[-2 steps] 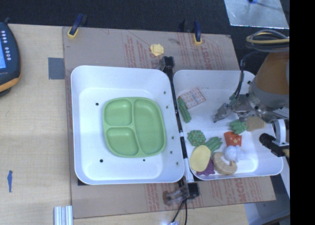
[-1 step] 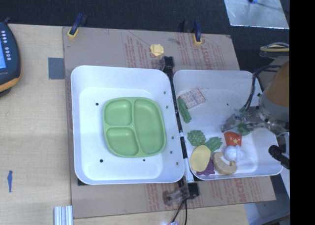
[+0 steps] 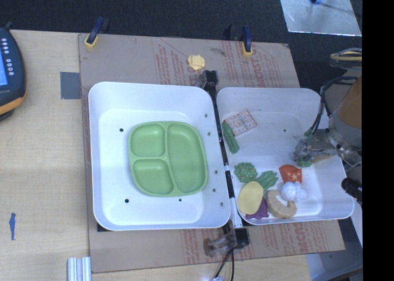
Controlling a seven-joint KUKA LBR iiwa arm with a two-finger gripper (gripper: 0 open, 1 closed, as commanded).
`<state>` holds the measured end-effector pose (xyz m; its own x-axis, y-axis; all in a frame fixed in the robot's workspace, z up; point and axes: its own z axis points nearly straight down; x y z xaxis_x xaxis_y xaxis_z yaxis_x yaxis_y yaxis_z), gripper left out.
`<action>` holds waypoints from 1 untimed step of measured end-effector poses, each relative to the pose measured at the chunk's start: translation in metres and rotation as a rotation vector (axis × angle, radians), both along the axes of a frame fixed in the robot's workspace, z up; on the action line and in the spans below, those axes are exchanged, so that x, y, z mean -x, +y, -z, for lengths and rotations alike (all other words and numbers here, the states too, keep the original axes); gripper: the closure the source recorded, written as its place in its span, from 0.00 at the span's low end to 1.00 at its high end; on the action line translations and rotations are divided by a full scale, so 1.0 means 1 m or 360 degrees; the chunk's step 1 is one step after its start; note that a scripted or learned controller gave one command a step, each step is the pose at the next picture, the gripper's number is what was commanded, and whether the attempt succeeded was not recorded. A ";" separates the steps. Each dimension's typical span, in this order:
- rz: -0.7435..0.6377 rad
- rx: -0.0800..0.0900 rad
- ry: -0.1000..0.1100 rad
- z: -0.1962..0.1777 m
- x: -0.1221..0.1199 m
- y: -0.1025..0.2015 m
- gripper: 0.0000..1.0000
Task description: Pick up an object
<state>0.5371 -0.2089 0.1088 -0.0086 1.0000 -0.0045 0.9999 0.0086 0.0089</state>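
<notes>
My gripper [image 3: 306, 153] hangs low over the right bin [image 3: 271, 104], near its right wall. Nothing shows between its fingers. Just below and left of it lies a red piece [image 3: 290, 173]. A white piece [image 3: 289, 191] and a tan piece [image 3: 281, 208] sit further toward the bin's front edge. A yellow piece [image 3: 250, 196] lies on a purple one [image 3: 260, 211]. A dark green broccoli-like piece [image 3: 245, 171] and a green leaf-like piece [image 3: 266, 179] lie left of the red piece. A green pod [image 3: 229, 138] and a small printed card [image 3: 241, 122] rest at the bin's left side.
The left bin [image 3: 104, 150] holds a green three-compartment plate [image 3: 167, 158]. A small yellow thing [image 3: 196, 62] lies on the cardboard behind the bins. Clamps [image 3: 93, 32] hold the cardboard's far edge. A handheld pendant [image 3: 8, 71] sits at the far left.
</notes>
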 end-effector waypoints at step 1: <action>-0.0002 -0.0002 0.0007 0.002 0.001 0.001 0.00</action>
